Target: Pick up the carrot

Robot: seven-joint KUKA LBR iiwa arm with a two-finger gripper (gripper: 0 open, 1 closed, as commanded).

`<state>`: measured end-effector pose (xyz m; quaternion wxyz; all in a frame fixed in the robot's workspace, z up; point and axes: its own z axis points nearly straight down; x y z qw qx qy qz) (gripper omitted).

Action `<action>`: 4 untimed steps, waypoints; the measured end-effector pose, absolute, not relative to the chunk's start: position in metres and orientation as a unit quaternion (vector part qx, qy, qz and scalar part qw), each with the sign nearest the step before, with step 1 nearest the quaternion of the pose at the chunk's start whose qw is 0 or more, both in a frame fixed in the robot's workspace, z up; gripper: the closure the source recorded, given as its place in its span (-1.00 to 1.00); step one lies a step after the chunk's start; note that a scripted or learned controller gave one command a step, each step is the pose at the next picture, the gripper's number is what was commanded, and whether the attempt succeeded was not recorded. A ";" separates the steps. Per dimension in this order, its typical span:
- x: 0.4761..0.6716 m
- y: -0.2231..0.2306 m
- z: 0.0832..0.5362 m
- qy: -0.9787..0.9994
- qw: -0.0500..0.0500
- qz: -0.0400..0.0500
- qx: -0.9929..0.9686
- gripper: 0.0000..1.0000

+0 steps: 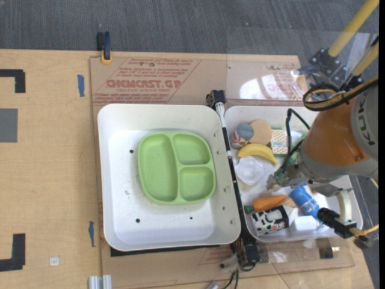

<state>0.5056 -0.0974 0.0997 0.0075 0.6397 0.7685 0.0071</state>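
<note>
Tabletop (48, 161) carries two bins; carrot (270, 202) lies in right bin (264, 109) beside the blue bottle (304, 200); end effector (283, 177) just above, grip state unclear; approach step; next: descend, straddle carrot.

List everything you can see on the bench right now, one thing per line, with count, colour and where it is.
left bin: one, white, centre of bench
divided plate: one, light green, inside left bin
right bin: one, white, beside left bin
carrot: one, orange, right bin, near front
banana: one, yellow, right bin, middle
clear cup: one, transparent, below banana
black-and-white item: one, right bin's front corner
blue bottle: one, right of carrot
arm: one, grey with orange band, over right bin
claw: one, dark, just above carrot
</note>
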 end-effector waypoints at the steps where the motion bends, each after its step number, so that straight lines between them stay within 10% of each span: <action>1: 0.505 -0.097 0.099 0.769 0.007 0.006 0.640 -1.00; 4: 0.489 -0.092 0.090 0.514 0.009 0.011 0.858 -1.00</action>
